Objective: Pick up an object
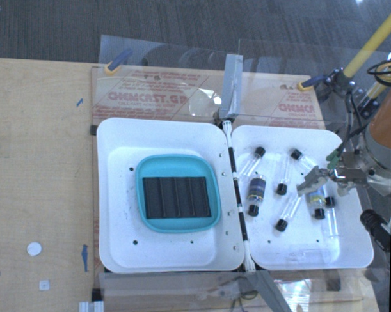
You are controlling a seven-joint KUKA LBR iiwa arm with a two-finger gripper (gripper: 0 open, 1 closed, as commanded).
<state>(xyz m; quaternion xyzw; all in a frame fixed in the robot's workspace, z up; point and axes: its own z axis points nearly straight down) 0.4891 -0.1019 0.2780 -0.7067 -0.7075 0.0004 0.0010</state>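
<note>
Two white bins (117, 200) sit side by side — a teal tray (145, 171) in the left one, the end effector (310, 183) over capped vials (255, 189) in the right.

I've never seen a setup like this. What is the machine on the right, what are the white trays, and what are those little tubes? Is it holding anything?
This is one picture from a camera fixed above a workbench, looking down at a slant. The machine at the right is a robot arm; its grasping end, the gripper, hangs over the right white bin. Two shallow white bins sit side by side. The left bin holds a teal tray with a dark ridged insert. The right bin holds several small clear vials with black caps, scattered lying down, such as one near the middle divider and another beside the gripper. I cannot see any vial between the gripper's fingers, so I would not say it holds anything.
</note>
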